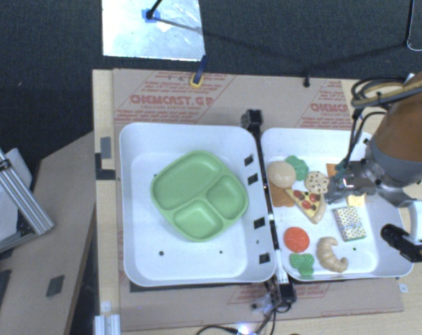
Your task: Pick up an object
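The right bin [378, 264] holds several toy foods: a pizza slice [309, 204], a cookie [316, 181], a bread roll [281, 174], a red tomato [296, 239], a croissant [331, 254], green broccoli [302, 264], a patterned packet [349, 222] and a yellow block [356, 200]. My gripper [344, 182] hangs low over the bin's upper middle, just right of the cookie and above the yellow block. The grey and orange arm [402, 135] reaches in from the right and hides the bin's upper right part.
The left bin [137, 257] holds a green divided plate [199, 195]. A black divider with clips [263, 194] runs between the bins. A shiny sheet [153, 19] lies on the dark floor behind the bench. Cables [367, 89] loop near the arm.
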{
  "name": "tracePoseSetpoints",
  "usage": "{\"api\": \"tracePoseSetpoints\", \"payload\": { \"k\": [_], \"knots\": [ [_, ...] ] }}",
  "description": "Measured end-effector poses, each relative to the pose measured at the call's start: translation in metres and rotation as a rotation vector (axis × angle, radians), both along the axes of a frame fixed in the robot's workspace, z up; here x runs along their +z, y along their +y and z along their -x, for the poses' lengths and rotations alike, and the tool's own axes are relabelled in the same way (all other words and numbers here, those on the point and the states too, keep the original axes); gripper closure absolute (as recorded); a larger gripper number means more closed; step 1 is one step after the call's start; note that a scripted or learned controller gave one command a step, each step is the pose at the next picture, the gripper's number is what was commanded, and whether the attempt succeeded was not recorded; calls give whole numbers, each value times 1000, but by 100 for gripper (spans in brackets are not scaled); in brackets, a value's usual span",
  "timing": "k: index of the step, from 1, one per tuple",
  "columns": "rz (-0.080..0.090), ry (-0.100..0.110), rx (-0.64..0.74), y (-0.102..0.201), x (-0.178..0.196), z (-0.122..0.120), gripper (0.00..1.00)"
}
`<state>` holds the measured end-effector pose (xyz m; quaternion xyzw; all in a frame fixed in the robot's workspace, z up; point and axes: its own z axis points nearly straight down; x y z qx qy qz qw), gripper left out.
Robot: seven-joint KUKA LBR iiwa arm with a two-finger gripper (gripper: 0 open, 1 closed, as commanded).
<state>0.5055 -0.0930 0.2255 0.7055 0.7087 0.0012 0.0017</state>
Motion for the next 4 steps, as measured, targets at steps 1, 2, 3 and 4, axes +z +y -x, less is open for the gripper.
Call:
{"api": "tracePoseSetpoints", "payload": {
  "k": [1, 2, 3, 4],
  "knots": [
    [-2, -1, 5, 44, 9, -36, 100],
    [-2, 2, 5, 78, -2, -69, 100],
    [-2, 0, 4, 112, -10, -112, 100],
    [-2, -1, 4, 139, 1, -131, 100]
  ]
}}
